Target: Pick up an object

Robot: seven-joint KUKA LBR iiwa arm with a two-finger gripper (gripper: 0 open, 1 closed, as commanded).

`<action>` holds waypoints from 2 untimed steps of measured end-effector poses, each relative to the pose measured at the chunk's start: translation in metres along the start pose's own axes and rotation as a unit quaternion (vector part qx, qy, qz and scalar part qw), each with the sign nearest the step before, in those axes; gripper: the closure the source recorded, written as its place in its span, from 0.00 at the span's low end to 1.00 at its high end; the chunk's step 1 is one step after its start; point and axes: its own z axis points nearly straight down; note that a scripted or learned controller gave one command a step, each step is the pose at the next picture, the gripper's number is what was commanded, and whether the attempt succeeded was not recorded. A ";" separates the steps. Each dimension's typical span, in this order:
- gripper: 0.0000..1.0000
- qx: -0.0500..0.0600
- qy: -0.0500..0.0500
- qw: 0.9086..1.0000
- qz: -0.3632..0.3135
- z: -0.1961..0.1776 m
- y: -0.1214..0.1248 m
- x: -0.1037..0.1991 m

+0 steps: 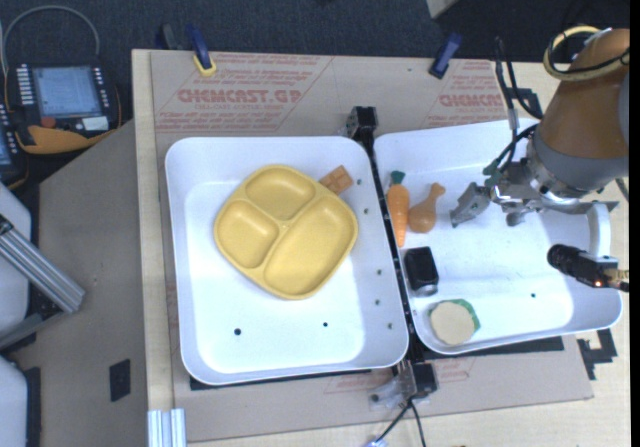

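Drumstick (427,208) is lying in right bin (560,320) beside carrot (398,207); gripper (478,205) is hovering nearby, fingers spread, w/ nothing between.

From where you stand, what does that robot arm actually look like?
The arm is a thick rounded tube with a broad orange band and grey below it. Black cables loop along its side. It ends in a small grey metal gripper of angular parts.

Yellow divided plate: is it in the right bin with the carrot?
No, the yellow divided plate lies in the left bin; the carrot is in the right bin.
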 end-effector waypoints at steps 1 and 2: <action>0.00 0.000 0.000 1.000 0.000 0.049 0.006 -0.007; 0.00 -0.006 -0.002 1.000 0.000 0.086 0.008 -0.008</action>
